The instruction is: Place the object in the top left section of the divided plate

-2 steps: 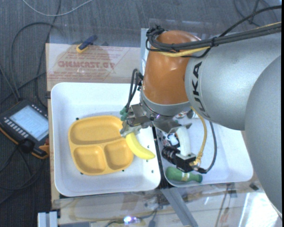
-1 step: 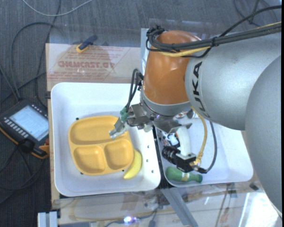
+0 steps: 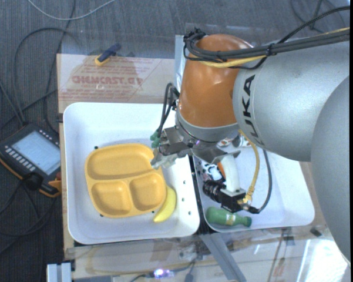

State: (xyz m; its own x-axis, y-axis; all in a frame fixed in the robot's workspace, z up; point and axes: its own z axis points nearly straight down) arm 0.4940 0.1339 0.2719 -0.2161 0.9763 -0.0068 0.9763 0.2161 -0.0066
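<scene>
**First onlooker:** A grey arm (image 3: pixel 293 93) with an orange band leans over two white bins on the bench. Its gripper (image 3: pixel 164 153) hangs at the three o'clock rim of the yellow divided plate (image 3: pixel 124 181), which lies in the left bin (image 3: pixel 82 122). Can you make out what it carries?

**Second onlooker:** I cannot tell. The wrist hides the tool's tip, so whether it is spread, closed or gripping anything is not shown. A banana (image 3: pixel 166 207) lies in the left bin, touching the plate's rim at about four o'clock. A green bottle (image 3: pixel 228 218) lies in the right bin (image 3: pixel 293 210) at its six o'clock edge. Either could be the object meant.

**First onlooker:** All three plate sections look bare, so the placing seems not yet done.

**Second onlooker:** That is my reading too. The plate has one long section along its twelve o'clock side and two smaller ones below; the top left target would be the ten o'clock end of that long one.

**First onlooker:** What would make the step go well?

**Second onlooker:** If something is in its grip, carry it toward ten o'clock, clear of the ridges, and release low so it does not roll. If nothing is, the banana is nearest, but it hugs the rim, leaving little room on that side.
</scene>
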